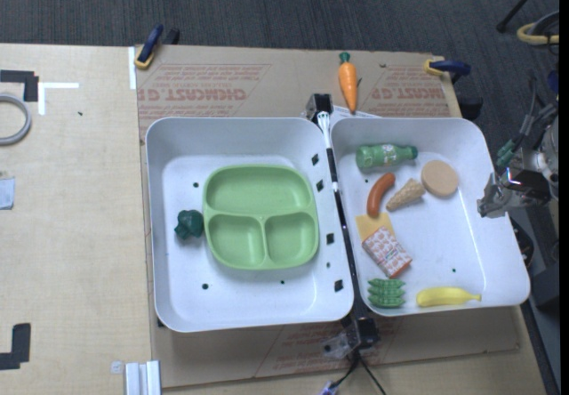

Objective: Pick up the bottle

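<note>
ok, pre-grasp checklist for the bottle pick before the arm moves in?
1. Target located: small green plastic bottle lies on its side near the far edge of the right-hand white bin. ok.
2. Top access: nothing rests on the bottle. ok.
3. Clearance: red toy sausage lies just below the bottle, with a narrow gap. ok, but tight.
4. End effector position: at the bin's right rim, well away from the bottle. not ok yet.
5. Finger state: cannot tell.
6. Path: round tan biscuit sits between the end effector and the bottle. not ok for a low approach.
</note>
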Robot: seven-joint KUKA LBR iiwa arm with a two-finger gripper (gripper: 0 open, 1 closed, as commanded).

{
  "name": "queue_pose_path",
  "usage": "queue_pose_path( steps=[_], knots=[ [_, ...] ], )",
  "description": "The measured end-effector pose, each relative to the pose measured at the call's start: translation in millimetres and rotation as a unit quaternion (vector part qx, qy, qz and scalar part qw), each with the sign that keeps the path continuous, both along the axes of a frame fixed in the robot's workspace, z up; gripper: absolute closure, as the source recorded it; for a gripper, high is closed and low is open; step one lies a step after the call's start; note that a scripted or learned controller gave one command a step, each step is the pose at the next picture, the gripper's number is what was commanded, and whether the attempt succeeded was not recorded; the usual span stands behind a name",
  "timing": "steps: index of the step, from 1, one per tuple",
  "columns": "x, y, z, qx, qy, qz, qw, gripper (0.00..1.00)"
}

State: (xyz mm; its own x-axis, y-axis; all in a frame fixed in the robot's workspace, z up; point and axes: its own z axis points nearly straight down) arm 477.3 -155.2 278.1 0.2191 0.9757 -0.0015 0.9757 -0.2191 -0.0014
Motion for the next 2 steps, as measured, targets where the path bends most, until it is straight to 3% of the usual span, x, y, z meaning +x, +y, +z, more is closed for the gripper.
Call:
queue_pose_path(
  steps=[1,2],
  knots=[
    [0,-54,-57,0.0001,0.0,0.077,0.997,1.0],
    [0,-6,-67,0.0008,0.0,0.193,0.9813,1.0]
  ],
)
